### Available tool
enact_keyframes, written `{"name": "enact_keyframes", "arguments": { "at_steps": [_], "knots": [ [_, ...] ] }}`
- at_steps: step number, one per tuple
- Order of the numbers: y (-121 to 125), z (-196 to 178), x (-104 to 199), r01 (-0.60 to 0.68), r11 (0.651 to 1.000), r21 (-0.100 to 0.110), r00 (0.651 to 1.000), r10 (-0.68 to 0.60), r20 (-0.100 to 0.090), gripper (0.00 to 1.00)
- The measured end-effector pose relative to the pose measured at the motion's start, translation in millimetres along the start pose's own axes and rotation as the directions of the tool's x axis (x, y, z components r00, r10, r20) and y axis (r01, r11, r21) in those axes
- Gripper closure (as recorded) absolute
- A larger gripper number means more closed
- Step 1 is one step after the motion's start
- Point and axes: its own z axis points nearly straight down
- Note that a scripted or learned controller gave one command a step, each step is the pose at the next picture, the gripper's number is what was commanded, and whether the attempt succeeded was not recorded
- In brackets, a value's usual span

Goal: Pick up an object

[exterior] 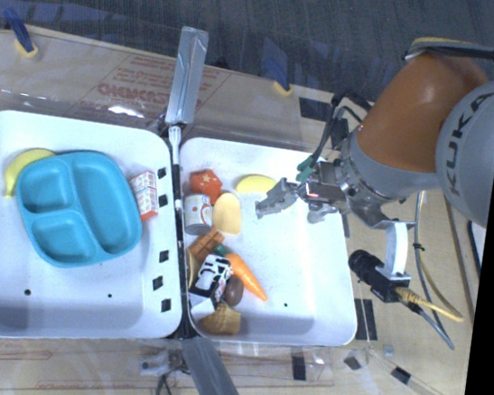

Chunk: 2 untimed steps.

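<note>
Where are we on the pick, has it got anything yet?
Nothing looks picked yet. The gripper hangs over the right bin, beside the yellow lemon-shaped piece, with no object visible in its jaws. The toy carrot, small can and other play food lie along that bin's left side. Left to do: lower onto one item, close and lift.

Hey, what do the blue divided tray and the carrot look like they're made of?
The blue tray looks like moulded plastic: even colour, soft sheen, rounded compartments. The carrot seems to be a plastic toy, uniformly bright orange and smooth, though the view is too coarse to be sure.
</note>
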Motion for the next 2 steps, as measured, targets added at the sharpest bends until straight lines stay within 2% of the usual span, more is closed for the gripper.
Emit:
{"name": "enact_keyframes", "arguments": {
  "at_steps": [1, 2],
  "knots": [
    [-26, -62, -28, 0.063, 0.998, -0.007, 0.998, -0.063, 0.002, 0.0],
    [19, 31, 18, 0.087, 0.996, 0.008, 0.996, -0.087, -0.001, 0.0]
  ]
}}
